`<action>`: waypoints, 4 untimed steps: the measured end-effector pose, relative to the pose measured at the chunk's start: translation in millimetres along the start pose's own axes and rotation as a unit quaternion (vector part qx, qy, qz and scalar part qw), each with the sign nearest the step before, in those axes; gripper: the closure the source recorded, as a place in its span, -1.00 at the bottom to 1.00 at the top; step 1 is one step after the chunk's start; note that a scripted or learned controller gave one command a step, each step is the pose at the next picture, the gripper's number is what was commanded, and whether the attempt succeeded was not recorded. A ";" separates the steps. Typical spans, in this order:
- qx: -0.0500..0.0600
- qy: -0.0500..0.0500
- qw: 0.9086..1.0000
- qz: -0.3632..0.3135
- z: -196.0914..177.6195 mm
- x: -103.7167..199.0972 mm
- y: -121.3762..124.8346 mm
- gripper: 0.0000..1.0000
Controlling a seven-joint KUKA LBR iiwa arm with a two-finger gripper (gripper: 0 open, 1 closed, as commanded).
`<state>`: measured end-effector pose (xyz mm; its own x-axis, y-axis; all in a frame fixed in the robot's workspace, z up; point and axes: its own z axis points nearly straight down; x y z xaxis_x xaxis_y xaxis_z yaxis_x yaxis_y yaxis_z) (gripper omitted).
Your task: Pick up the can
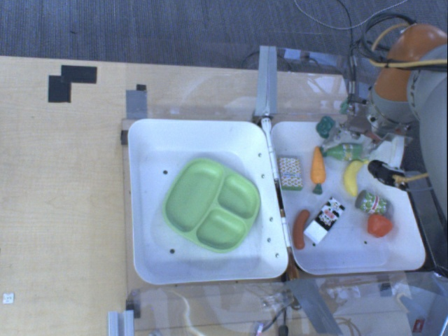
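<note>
Two white bins side by side; left bin holds a green tray with three compartments, sitting near its middle.

Right bin holds the clutter: can lies on its side near the right wall, green label; tomato just below it, touching or nearly so; banana up-left of the can, near but apart; carrot upright-ish left of the banana; patterned box by the left wall; sausage low left; milk carton just beside it, tilted; dark green item at the top.

Arm comes in from the right, orange band at top right; gripper sits low at the bin's far end, over a green thing just above the banana, well apart from the can; cannot tell how its fingers stand or if it has anything.
</note>
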<state>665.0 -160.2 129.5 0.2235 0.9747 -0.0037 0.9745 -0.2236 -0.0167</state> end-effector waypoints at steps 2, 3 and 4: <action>0.000 0.010 0.999 0.031 11.0 -21.1 14.3 1.00; -0.012 0.002 0.999 0.050 -78.7 8.9 2.4 1.00; -0.012 0.002 0.999 0.050 -78.4 8.8 2.3 -1.00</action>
<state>670.5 -152.1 207.8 0.3194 0.9476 0.0004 0.9476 -0.3194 0.0069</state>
